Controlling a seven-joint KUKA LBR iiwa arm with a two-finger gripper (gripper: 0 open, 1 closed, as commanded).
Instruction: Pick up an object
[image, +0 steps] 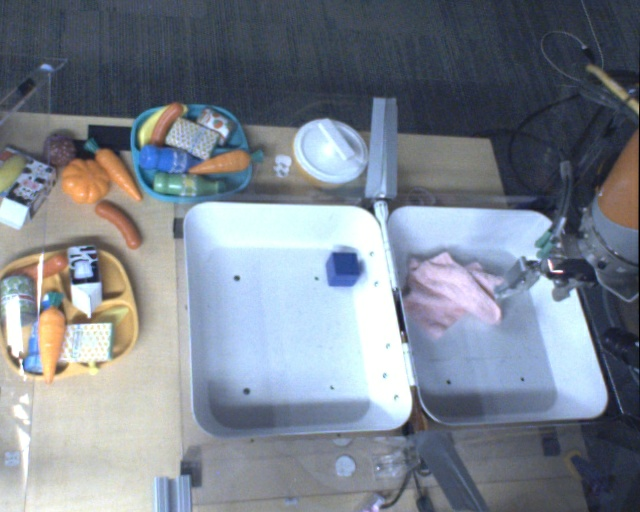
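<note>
One pincer: the two-finger gripper (512, 280) sits low over the right shallow white bin (575, 400), at about 3 o'clock from the bin's middle, on the grey arm with an orange band (620, 215) reaching in from the right.
Pincer state: cannot tell whether it is wide or narrow; the tip is small and blurred, and nothing is seen held in it.
Nearest thing: a crumpled pink cloth (450, 290) lies on the floor of the right bin toward its 10 o'clock corner, its right edge just beside or touching the gripper tip; which of the two I cannot tell.
How the cloth handles: judged soft, light and limp; it will drape and sag, not hold shape, and will not break. A flat patch may slip out of a pinch.
Where to take hold: a raised fold or bunched ridge, probably the one at the cloth's 3 o'clock edge, nearest the tip.
Other candidate: a small dark blue cube-shaped block (343, 267) rests in the left shallow white bin (250, 400), toward 1 o'clock, well apart from the gripper; judged stiff and light, best taken across two opposite flat faces.
Further out: toy food in bowls on the wooden bench (100, 420) at 9 o'clock.
</note>
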